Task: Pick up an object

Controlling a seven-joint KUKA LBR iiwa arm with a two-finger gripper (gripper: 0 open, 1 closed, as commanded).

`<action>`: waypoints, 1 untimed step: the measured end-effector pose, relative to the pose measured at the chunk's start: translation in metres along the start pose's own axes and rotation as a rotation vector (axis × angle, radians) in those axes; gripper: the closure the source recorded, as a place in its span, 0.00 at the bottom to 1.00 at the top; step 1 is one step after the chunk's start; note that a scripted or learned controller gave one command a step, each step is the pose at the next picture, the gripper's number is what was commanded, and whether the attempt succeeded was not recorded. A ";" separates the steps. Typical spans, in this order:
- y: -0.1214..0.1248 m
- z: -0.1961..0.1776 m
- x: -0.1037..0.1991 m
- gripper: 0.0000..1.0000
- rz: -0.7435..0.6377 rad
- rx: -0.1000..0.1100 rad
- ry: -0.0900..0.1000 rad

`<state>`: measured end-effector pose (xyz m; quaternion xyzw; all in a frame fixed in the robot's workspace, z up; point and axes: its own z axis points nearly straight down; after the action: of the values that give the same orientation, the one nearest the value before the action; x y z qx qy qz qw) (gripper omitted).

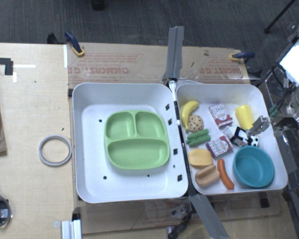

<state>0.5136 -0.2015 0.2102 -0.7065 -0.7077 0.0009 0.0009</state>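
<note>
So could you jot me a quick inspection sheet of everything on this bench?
Surface: wooden bench with two white bins side by side, left bin, right bin.
Job's things: right bin holds a banana, cookie, green beans, two small cartons, yellow cup, blue bowl, sausage, hot dog bun, orange block and a black-and-white toy.
Clutter: green divided plate in left bin; grey ring, scissors on the bench.
Pincer: pincer over right bin near the cup; grip unclear.
Cables: nothing seen.
Surroundings: dark carpet, clamps at the back.
</note>
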 end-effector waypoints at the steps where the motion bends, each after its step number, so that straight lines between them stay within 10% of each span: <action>1: -0.034 0.014 0.031 0.00 -0.036 0.000 0.000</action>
<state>0.4792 -0.1708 0.1967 -0.6937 -0.7203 0.0008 0.0011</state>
